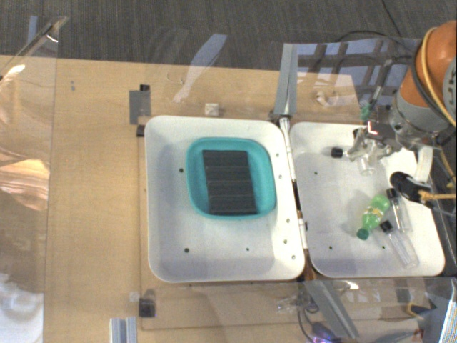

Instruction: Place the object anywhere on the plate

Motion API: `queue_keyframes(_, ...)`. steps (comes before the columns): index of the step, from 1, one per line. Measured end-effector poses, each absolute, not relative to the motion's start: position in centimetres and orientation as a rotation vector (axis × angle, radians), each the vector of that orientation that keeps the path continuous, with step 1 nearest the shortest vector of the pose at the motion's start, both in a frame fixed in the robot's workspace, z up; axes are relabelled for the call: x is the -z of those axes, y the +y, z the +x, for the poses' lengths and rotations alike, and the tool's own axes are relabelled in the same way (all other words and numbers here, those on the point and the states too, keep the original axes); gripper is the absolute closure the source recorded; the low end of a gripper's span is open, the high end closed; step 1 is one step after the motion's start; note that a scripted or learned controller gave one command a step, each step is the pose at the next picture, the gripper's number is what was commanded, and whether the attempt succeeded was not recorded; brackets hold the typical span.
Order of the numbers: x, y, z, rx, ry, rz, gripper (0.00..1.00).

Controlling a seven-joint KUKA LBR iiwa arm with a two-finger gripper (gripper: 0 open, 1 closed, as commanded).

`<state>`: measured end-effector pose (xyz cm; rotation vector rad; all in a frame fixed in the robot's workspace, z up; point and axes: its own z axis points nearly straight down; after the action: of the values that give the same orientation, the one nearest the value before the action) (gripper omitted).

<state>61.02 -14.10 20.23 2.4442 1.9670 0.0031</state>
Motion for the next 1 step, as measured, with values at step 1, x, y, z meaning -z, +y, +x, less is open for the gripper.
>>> queue_keyframes(1,-20.24,-14.11,61.02,-0.004,1.967,2.445,0.00)
